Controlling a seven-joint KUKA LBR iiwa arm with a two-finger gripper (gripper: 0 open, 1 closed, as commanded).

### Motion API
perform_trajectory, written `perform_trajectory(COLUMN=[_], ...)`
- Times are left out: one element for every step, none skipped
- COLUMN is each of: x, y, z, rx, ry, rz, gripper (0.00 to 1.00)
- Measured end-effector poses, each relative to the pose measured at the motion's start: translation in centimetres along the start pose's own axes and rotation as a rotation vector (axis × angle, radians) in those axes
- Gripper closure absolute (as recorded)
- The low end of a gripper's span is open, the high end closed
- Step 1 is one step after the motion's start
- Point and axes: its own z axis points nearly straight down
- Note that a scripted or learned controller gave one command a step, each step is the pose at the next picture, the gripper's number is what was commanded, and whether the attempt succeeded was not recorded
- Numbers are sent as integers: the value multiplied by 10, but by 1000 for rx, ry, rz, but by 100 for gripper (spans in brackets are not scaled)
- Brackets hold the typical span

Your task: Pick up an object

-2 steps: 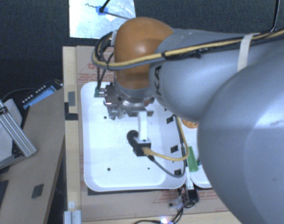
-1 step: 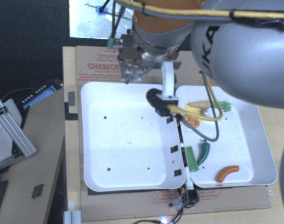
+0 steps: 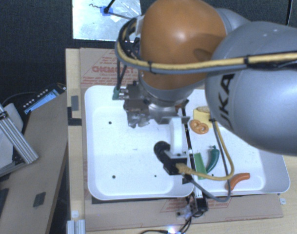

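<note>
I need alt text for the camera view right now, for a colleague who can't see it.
The grey arm with its orange band reaches over two white bins, covering much of them. In the right bin lie a pretzel, a yellow piece, a green block, a dark green pepper and an orange piece.

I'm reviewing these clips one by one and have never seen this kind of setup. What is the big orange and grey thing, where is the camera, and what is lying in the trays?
The big orange and grey shape is a robot arm, seen from a single camera fixed above the bench and looking down at a slant. The arm reaches in from the right, so close to the lens that it hides much of the scene. Its gripper hangs over the left white bin; I cannot tell whether it holds anything. Past the divider, the right bin holds small items: a yellow piece, an orange pretzel-shaped piece, a green block, a dark green pepper-like piece and an orange piece. A yellow cable hangs across them.
</note>
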Motion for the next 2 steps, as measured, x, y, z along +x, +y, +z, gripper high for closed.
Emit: perform_trajectory(x=[1,2], y=[2,2], z=[-173,-57], rx=[-23,2], ry=[10,-3], rz=[1,5], gripper=[100,100])
